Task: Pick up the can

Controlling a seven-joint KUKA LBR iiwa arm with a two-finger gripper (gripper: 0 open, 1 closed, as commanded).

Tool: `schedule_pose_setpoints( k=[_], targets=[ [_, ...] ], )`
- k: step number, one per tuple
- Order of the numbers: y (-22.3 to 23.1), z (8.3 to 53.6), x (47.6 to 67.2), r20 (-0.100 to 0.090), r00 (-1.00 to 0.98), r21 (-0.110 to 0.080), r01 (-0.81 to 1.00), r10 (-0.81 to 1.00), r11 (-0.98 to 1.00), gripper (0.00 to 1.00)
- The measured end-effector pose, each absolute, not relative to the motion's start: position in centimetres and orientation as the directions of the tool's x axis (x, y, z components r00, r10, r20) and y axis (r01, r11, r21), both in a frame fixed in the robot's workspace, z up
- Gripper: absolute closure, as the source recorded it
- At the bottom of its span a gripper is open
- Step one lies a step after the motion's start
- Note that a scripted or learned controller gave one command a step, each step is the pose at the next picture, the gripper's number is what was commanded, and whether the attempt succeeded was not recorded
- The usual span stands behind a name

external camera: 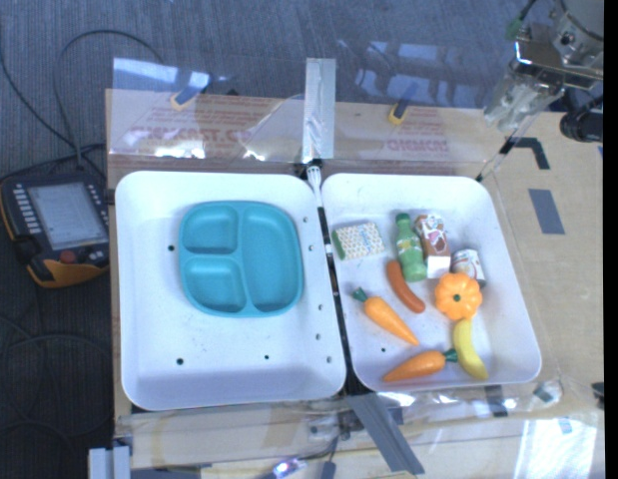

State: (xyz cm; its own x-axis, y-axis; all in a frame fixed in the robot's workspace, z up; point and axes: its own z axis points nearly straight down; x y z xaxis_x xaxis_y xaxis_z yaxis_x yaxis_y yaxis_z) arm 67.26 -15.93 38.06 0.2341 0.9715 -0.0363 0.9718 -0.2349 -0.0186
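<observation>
The can point(468, 265) is small and silver with a red label. It lies in the right bin point(508, 228) near the right wall, just above the orange pumpkin point(457, 295) and beside a red and white carton point(432, 239). My gripper point(510, 106) hangs high at the top right, beyond the back corner of the right bin and well away from the can. Nothing is in it.
The right bin also holds a green bottle point(408, 247), a patterned sponge point(357, 239), three carrots point(388, 319), and a banana point(469, 350). The left bin point(149, 357) holds a blue divided plate point(239, 257). A teach pendant point(54, 230) lies on the floor at left.
</observation>
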Motion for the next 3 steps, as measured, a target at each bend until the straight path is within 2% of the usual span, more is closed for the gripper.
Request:
schedule_pose_setpoints(
  k=[3],
  targets=[
    [-15.8, 40.5, 67.5, -0.045, 0.232, -0.026, 0.972, 0.972, -0.233, 1.00]
  ],
)
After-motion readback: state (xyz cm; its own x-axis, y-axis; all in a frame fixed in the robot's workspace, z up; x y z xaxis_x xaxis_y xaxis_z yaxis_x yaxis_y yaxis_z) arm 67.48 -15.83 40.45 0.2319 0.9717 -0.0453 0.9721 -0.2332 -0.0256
